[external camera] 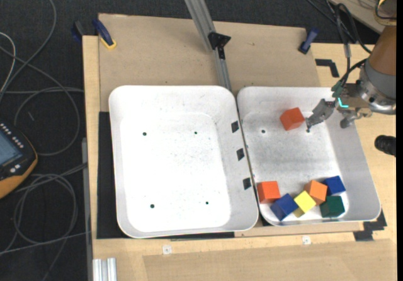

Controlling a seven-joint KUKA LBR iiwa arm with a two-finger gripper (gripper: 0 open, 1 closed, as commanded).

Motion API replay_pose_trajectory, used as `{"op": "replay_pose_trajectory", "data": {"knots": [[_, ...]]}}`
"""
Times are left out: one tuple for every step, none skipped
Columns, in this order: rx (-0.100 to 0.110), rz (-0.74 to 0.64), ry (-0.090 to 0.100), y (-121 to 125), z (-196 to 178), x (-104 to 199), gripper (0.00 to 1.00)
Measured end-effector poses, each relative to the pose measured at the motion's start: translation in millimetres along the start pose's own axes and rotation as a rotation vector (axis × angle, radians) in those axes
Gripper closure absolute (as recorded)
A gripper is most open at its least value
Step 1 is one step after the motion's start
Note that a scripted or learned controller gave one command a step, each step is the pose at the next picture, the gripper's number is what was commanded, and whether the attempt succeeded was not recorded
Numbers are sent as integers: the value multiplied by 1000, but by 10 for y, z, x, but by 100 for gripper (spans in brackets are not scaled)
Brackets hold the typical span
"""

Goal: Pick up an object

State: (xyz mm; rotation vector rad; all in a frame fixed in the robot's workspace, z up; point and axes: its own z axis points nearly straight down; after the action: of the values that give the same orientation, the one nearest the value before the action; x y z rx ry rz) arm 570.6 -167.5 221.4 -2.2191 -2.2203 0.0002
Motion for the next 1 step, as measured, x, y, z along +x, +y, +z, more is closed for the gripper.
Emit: {"op": "replay_pose_trajectory", "data": {"knots": [[5, 1, 1, -67, 511, -80, 0]]}}
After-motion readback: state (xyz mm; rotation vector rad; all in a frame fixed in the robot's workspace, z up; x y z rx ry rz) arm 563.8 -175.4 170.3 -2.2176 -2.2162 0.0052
